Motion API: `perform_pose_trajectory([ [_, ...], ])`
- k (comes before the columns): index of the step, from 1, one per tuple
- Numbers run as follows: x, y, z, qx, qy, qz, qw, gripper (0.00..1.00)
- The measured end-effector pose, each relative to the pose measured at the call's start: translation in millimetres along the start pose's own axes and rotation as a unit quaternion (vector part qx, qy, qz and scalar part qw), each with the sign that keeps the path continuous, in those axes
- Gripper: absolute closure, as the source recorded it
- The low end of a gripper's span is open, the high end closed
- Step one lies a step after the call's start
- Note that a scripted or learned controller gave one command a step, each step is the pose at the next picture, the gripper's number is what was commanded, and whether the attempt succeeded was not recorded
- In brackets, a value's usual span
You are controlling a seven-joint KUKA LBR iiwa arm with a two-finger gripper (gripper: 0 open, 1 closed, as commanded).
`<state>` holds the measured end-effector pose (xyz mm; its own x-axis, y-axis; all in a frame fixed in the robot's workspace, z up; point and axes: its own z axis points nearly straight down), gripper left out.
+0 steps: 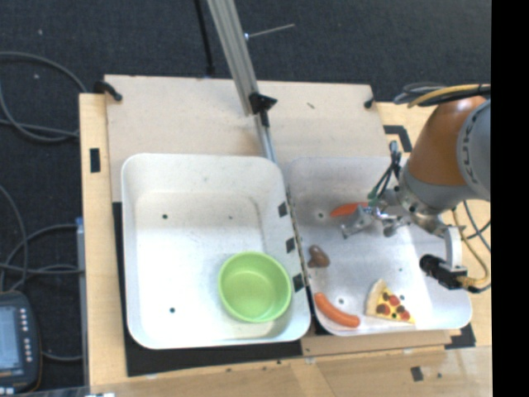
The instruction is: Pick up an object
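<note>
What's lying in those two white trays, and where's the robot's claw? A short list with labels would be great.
left bin: green bowl, near its front right corner
right bin: orange piece, small brown item, hot dog, pizza slice
gripper: over the right bin, beside the orange piece
held: nothing seen between the fingers
</note>
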<state>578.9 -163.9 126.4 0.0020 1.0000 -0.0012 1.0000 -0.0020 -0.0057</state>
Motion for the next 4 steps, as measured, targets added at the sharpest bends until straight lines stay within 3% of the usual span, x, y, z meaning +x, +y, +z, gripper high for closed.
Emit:
perform_pose_trajectory([
  [1,-0.5,2.7,-15.0,-0.005,0.001,0.002,1.0,1.0],
  [2,-1.5,13.7,-73.4,-0.007,0.0,-0.003,1.0,1.0],
  [3,-1.9,14.5,-75.0,-0.004,0.001,-0.003,1.0,1.0],
  [4,57.8,22.1,-74.8,-0.003,0.002,-0.005,1.0,1.0],
])
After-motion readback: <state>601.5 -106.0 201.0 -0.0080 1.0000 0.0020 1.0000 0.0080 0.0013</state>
